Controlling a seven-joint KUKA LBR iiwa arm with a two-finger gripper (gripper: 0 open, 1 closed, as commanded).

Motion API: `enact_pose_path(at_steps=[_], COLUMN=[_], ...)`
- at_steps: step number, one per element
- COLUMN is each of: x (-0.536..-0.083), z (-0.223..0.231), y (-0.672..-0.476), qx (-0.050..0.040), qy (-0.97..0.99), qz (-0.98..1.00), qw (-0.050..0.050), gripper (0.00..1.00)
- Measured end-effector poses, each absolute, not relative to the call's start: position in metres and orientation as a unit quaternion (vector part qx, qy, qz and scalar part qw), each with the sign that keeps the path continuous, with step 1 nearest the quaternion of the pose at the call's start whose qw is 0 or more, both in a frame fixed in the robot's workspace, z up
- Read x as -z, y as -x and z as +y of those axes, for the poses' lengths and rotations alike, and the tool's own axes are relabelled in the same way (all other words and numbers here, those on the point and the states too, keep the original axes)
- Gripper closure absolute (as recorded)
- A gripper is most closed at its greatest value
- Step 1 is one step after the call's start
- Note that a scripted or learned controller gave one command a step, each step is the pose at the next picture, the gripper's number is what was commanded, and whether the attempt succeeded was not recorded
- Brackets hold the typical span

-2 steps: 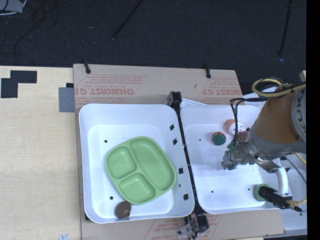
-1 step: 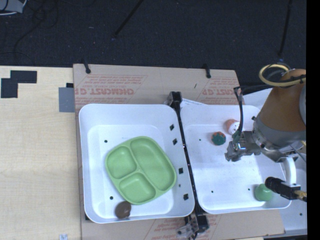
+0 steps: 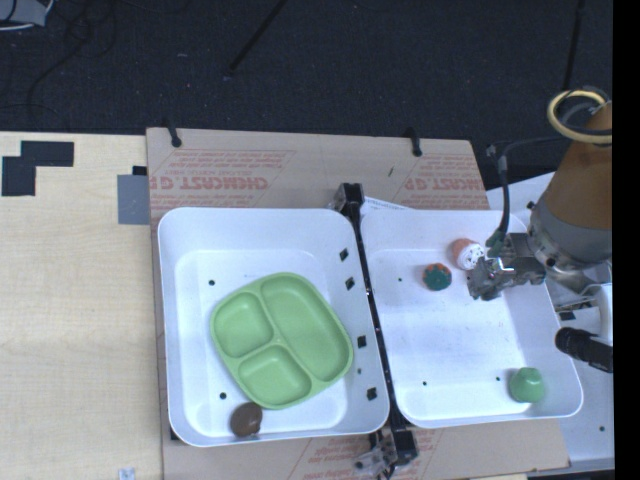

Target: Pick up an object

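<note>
The likeliest target is the small orange-and-white ball (image 3: 463,253), which lies in the right-hand white bin (image 3: 450,408) near its far right corner, just to the camera's left of the hand (image 3: 484,280) and slightly farther up the view. A round teal object (image 3: 436,277) sits just beside the ball, toward the bin's middle, and the two are close but look apart. Both are round, so neither has a long axis to line up with; the approach would turn only on a short shift toward the divider (image 3: 362,308) between the bins. Whether the hand is open or closed cannot be told from this slanted view; nothing is visibly held in it. The grey arm (image 3: 570,233) hangs over the bin's right wall, so room on that side is tight, while the bin floor toward the divider is open. A green block (image 3: 526,384) rests well apart in the near right corner, close to the wall. In the left bin (image 3: 190,238), a green divided plate (image 3: 282,340) fills the middle and a brown round object (image 3: 246,420) lies by the near wall, both far from the hand across the bench.
</note>
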State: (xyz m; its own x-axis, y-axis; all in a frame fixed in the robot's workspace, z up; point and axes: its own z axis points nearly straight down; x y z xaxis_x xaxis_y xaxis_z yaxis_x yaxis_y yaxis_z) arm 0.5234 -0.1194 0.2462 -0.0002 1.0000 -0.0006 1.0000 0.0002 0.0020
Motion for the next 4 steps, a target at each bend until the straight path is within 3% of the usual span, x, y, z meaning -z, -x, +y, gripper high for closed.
enact_pose_path(at_steps=[1,4], x=[-0.253,-0.218], z=[-0.066,0.074], y=[-0.537,-0.569], qx=[-0.0001,0.0009], qy=[-0.705,-0.706], qz=[0.709,0.708], qw=[-0.001,-0.002], gripper=[1.0,1.0])
